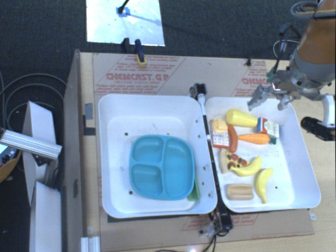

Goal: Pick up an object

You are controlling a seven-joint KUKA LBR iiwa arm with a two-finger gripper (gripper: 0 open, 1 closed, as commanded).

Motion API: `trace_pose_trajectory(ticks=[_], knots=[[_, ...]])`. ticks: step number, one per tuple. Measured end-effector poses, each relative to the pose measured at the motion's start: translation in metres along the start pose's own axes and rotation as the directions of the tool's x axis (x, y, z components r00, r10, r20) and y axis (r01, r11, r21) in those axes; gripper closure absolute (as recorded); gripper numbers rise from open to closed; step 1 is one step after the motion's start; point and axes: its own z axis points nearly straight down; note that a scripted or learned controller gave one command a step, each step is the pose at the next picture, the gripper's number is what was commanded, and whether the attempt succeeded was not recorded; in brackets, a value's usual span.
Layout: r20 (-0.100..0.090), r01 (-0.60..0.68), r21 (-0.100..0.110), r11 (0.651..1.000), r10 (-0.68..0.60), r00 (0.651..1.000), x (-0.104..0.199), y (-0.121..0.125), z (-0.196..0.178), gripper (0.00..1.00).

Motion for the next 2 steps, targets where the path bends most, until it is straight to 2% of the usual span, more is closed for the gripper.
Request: trace_pose_trajectory(ticks=[1, 2], knots=[[-0.003, 0.004, 0.009, 1.0, -0.004, 1.0, 0.028, 0.007, 0.106, 0.0], [-0.001, -0.002, 0.005, 1.0, 0.002, 1.0, 0.016, 0.014, 0.178, 0.0]])
